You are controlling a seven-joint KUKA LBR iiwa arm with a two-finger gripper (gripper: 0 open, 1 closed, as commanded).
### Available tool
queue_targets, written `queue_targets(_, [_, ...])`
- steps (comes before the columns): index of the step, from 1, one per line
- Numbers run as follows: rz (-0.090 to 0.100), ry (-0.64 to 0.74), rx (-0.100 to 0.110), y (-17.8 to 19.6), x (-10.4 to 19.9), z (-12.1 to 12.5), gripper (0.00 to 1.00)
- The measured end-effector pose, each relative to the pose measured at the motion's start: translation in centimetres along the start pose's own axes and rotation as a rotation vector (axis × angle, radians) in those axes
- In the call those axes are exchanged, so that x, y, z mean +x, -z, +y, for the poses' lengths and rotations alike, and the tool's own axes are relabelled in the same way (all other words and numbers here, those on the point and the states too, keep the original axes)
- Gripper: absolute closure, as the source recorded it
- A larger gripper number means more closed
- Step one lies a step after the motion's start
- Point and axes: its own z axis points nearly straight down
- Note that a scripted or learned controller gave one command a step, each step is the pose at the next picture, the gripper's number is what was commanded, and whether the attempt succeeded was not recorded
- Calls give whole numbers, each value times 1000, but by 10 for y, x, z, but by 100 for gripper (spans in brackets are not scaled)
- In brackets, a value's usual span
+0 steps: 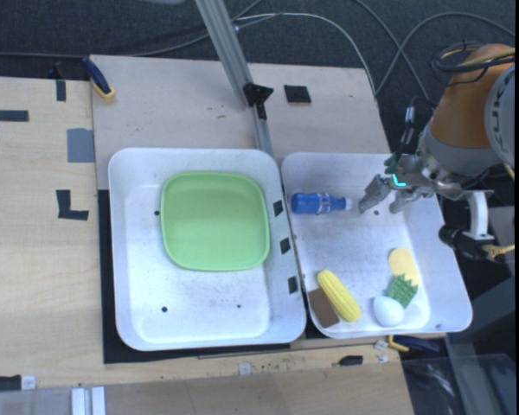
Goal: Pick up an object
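**A:** If you read it from the front edge back, what sits in your right bin (432, 249)?

**B:** Nearest you: one brown block (321, 306), one corn cob (339, 295), one white egg-like piece (387, 310), and one yellow piece with a green leafy part (403, 277). Farther back lies one blue bottle (317, 202) on its side, near the wall shared with the left bin (125, 232). That bin holds one green plate (214, 220). Two bins on the bench (35, 232).

**A:** And your gripper (384, 196)?

**B:** It hangs over the back of the right bin, just beside the bottle's cap end. Your fingers are spread, with nothing between them.

**A:** So the bottle is your likeliest pick. What could spoil it?

**B:** I judge two risks. The bottle is round and lying down, so a finger landing on top may roll it toward the bin wall. Also, the fingers stand off its end, not astride it; closing there would catch only the cap or nothing.
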Motion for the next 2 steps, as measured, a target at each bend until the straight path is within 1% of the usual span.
queue_targets(1, [0, 0, 0, 0, 0, 0, 0])
queue_targets(2, [1, 0, 5, -61, 7, 0, 0])
